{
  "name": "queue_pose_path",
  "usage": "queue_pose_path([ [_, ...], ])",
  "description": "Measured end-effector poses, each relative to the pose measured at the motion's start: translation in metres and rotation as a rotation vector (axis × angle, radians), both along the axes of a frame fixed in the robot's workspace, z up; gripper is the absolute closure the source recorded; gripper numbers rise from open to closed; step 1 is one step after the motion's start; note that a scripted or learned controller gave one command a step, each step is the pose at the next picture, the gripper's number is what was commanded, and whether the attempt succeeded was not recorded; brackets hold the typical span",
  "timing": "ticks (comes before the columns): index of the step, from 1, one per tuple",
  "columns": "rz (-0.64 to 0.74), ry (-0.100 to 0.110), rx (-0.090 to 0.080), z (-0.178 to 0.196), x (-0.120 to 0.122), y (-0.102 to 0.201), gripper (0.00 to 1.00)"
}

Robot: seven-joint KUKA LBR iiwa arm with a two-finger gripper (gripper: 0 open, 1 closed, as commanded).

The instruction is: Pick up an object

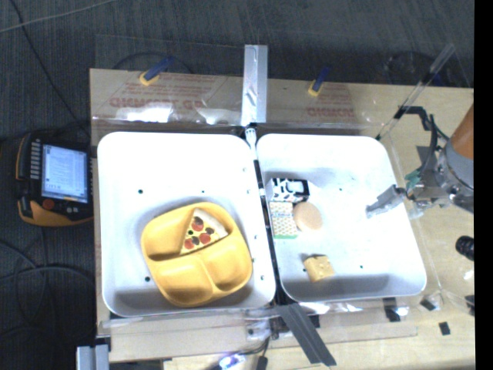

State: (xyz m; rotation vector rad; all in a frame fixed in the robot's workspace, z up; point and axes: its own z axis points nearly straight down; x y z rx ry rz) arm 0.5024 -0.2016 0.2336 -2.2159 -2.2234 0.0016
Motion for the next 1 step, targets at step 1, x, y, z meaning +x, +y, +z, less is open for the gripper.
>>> queue_pose_path([
  [1,0.0,0.0,0.0,0.0,0.0,0.0,0.0],
])
